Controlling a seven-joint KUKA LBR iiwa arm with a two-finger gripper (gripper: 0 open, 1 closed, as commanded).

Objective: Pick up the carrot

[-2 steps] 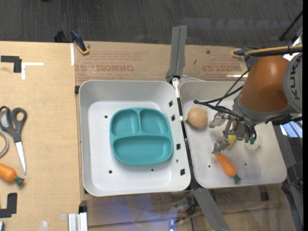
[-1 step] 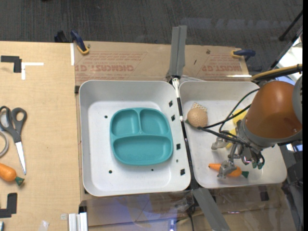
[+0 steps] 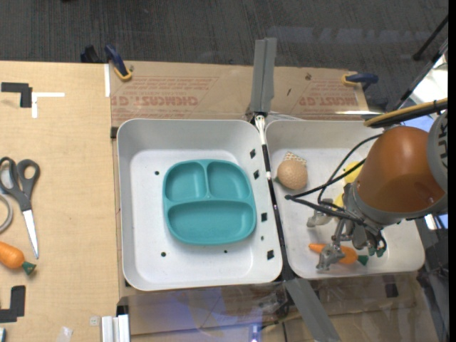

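Right bin [image 3: 399, 266]: carrot [image 3: 340, 253] lying at front, hand [image 3: 333, 256] lowered over it; finger state cannot be told. Left bin [image 3: 135, 212]: teal divided plate [image 3: 209, 201].

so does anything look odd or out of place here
One thing: a second carrot lies outside the bins on the bench, at the far left by the scissors. The gripper is at the carrot in the right bin.

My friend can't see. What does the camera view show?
The robot's gripper reaches down at a small carrot in the right bin, near a tan ball. A teal divided plate sits in the left bin.
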